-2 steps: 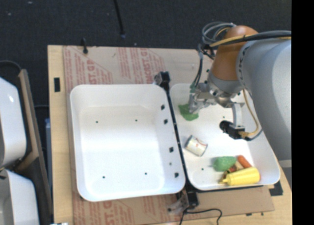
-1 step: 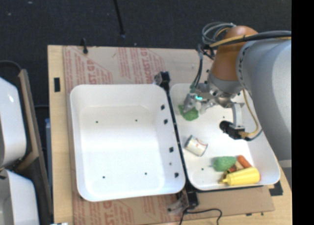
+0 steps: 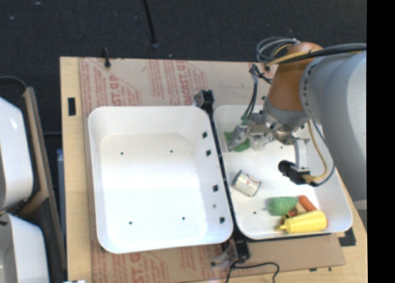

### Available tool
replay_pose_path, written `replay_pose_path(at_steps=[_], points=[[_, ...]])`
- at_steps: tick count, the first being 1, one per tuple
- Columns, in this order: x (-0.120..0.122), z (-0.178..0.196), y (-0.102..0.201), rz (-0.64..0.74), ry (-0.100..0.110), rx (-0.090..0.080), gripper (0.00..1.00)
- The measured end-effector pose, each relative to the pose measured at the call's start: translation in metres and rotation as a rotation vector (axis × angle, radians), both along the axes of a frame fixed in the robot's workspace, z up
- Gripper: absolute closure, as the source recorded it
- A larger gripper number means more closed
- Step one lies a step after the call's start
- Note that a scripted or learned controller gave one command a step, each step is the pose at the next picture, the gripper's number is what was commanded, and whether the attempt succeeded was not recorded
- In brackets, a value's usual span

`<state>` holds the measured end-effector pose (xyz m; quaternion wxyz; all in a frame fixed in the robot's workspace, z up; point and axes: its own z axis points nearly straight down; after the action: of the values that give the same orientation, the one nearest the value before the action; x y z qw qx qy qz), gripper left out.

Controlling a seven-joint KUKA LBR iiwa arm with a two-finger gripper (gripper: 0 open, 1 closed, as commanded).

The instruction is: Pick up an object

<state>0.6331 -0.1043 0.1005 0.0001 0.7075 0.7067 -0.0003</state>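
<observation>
Green object [image 3: 239, 139] (right bin [image 3: 333, 198]) beneath the jaws [image 3: 249, 135].

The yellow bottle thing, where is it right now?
The yellow bottle lies in the right bin, at its near right corner, next to the orange carrot and the green toy.

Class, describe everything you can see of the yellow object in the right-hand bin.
The yellow object looks like smooth plastic, long and rounded, narrowing to a small neck or nozzle at its left end. It lies on its side near the front edge of the right bin. A green lump and a small orange piece lie just behind it, close or touching. The gripper is well away.
</observation>
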Motion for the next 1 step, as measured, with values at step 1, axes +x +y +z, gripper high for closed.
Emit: replay_pose_path(at_steps=[1], points=[[0.0148, 0.0004, 0.008, 0.001, -0.001, 0.001, 0.0]])
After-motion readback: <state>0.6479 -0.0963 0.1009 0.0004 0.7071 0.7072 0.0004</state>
